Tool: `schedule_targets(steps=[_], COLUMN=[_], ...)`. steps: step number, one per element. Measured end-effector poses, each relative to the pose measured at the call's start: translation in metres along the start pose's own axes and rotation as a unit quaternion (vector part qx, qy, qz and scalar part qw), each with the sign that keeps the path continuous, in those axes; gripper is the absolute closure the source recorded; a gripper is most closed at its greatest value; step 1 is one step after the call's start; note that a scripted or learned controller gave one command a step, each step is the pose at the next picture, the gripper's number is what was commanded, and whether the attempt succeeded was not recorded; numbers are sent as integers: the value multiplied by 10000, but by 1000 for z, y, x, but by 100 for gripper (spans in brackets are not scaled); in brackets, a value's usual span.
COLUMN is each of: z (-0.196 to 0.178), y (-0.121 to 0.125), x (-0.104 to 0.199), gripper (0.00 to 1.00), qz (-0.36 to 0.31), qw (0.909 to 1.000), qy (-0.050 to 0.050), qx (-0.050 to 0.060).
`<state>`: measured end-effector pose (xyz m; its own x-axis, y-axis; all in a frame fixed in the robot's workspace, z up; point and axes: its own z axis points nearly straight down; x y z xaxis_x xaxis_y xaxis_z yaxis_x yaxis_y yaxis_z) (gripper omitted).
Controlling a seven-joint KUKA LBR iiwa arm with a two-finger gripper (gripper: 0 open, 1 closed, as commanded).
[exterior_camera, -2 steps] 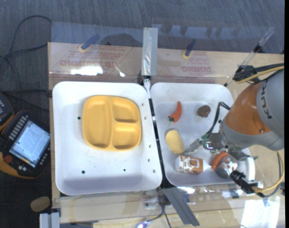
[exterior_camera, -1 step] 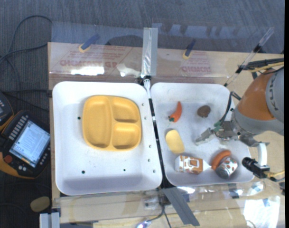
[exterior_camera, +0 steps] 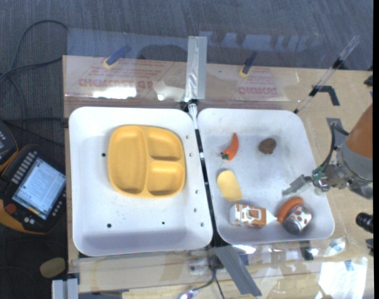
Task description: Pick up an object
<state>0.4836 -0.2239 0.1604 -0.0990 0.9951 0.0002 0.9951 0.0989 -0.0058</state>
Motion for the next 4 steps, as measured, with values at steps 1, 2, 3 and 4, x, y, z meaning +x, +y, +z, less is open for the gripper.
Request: schedule_targets(steps=[1, 2, 3, 4], z=[62, 71, 72, 70], y=[5, 20, 48, 12], x=[9, 35, 16, 21], gripper=[0, 0, 0, 0], qz=[177, 1400, 1171, 771], qw=[9998, 9901, 9931, 9970], qy=[55, -33, 107, 15], qx=[-26, -79, -9, -116])
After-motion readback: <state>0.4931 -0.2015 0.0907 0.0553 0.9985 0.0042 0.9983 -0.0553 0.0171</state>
